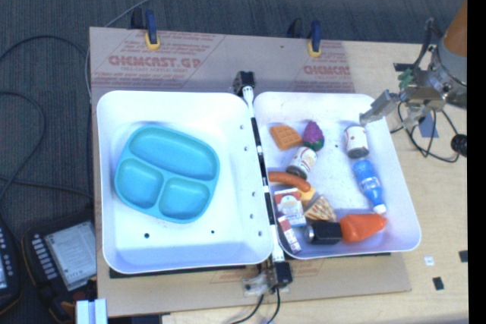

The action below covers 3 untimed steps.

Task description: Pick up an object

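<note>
The right bin [402, 186] holds several small items: an orange waffle piece [285, 136], a purple fruit [313, 134], a small can [355, 140], a blue bottle [367, 182], a white bottle with a red label [302, 162], an orange sausage [288, 180], a pizza slice [320, 209], a black block [325, 233] and an orange bottle [363, 226]. My gripper [378, 121] hangs over the bin's upper right corner, just right of the can. It is open, with nothing between its fingers.
The left bin [121, 110] holds a blue divided plate [167, 172]. Both bins rest on a cardboard sheet [159, 61] clamped at the far edge. Cables [433, 144] lie on the bench to the right of the bins. A pendant [57, 254] sits at lower left.
</note>
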{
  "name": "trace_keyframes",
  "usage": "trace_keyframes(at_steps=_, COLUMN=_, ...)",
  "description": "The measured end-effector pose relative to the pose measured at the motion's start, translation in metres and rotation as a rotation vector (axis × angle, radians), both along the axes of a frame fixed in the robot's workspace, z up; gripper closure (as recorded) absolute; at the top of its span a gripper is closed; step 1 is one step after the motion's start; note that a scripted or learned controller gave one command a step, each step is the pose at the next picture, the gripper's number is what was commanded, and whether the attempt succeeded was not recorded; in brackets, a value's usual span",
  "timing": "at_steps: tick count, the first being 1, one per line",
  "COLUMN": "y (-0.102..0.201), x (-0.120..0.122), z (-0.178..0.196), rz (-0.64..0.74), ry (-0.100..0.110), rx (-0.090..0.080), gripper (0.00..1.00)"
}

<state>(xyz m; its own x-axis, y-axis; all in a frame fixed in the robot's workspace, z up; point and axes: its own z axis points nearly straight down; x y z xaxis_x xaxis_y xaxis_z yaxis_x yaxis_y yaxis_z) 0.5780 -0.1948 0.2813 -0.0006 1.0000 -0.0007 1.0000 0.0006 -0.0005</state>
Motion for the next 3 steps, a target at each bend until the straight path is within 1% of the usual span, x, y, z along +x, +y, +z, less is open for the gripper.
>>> trace_keyframes(at_steps=1, y=0.029, x=0.0, z=-0.178, rz=0.0, ry=0.003, rx=0.001, gripper=0.0)
trace_keyframes(at_steps=2, y=0.06, x=-0.082, z=-0.191, rz=-0.002, ry=-0.015, rx=-0.003, gripper=0.0)
trace_keyframes(at_steps=3, y=0.059, x=-0.081, z=-0.181, rz=-0.004, ry=-0.016, rx=-0.005, gripper=1.0)
